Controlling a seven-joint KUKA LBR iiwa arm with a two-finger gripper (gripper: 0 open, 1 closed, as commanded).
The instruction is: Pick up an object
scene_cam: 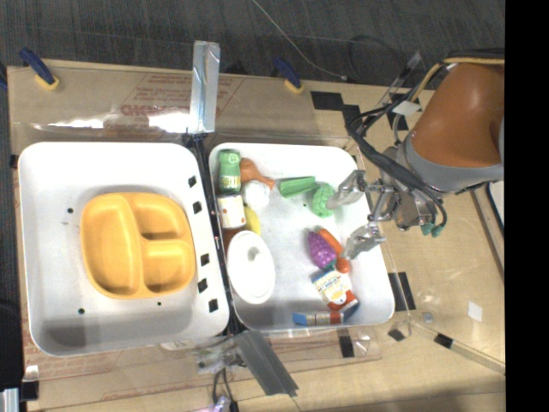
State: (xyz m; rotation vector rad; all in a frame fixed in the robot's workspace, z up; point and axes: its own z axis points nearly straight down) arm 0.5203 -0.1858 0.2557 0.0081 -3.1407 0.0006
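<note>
Gripper [356,215] hangs over right bin [292,316], fingers spread wide, nothing between them. Purple grapes [322,247] lie just below-left of it, green toy [322,199] by upper finger. Carton [334,288], white bowl [250,269], bottle [230,191] also there. Yellow tray [137,243] in left bin [51,316].

A tan bench [283,88] carries two shallow white bins side by side. The left bin [34,230] sits toward the bench's left edge, the right bin [296,303] beside it toward the middle, their rims touching. Blue clamps [39,69] grip the bench's far edge, and black tape marks [403,292] lie near the right bin.
</note>
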